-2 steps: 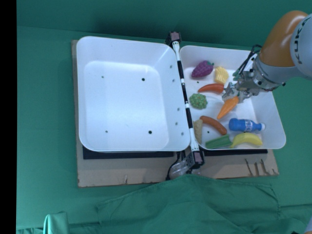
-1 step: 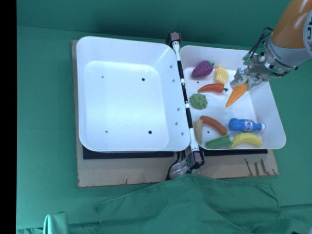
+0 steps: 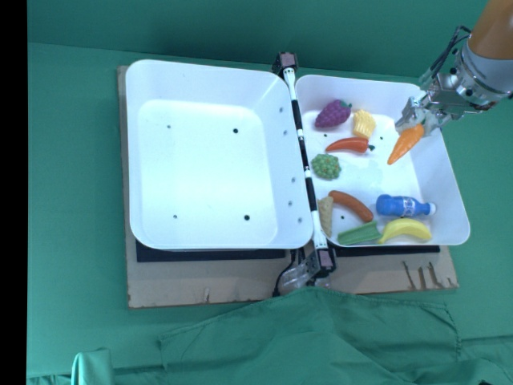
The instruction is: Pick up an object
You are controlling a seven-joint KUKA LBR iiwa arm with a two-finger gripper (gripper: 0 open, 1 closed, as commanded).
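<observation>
A: Where is the carrot (image 3: 405,143)?
B: Its top end is clenched in the pincer (image 3: 414,119), tilted above the right bin (image 3: 449,184), near the far right rim.
A: Open room?
B: The left bin (image 3: 204,155).

You're looking at two smooth, glossy white plastic bins (image 3: 152,79) on a matt brown cardboard sheet (image 3: 208,291), over wrinkled matt green cloth (image 3: 72,175). The small toy foods, like the shiny orange plastic carrot (image 3: 403,145), look smooth moulded plastic.

One fixed camera looks down at a slant (from above the bench) on both white bins (image 3: 212,79), the arm (image 3: 489,46) entering at 2 o'clock.
</observation>
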